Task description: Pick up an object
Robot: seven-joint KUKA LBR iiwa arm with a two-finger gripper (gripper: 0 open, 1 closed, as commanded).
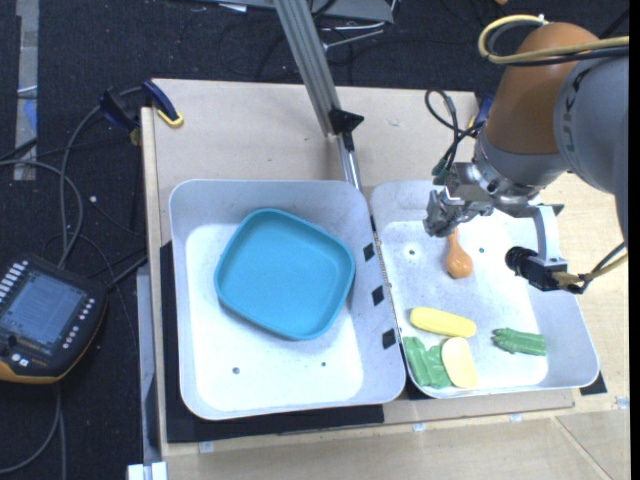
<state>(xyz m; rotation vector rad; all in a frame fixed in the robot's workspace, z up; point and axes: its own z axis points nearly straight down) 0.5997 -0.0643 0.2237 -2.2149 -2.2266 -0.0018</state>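
The gripper (441,220) hangs over the upper part of the right bin (570,320), reaching in from the right on the grey arm (590,118) with its orange band (535,73). Whether it is released or clenched cannot be told from this slanted view, since the dark tip is seen mostly from above and blends with the mechanism behind it. Just below and beside the tip lies a small orange object (458,257), shaped like a narrow stalk widening to a rounded end; its upper end reaches up to the gripper, but contact or a grasp cannot be confirmed. Lower in the same bin sit a yellow banana-like piece (443,322), a pale yellow piece (460,362) touching a green piece (426,361) at the bin's lower left corner, and another green object (519,342) apart to the right. The left bin (200,268) holds a blue square plate (284,272), lying tilted across its middle, well away from the gripper.
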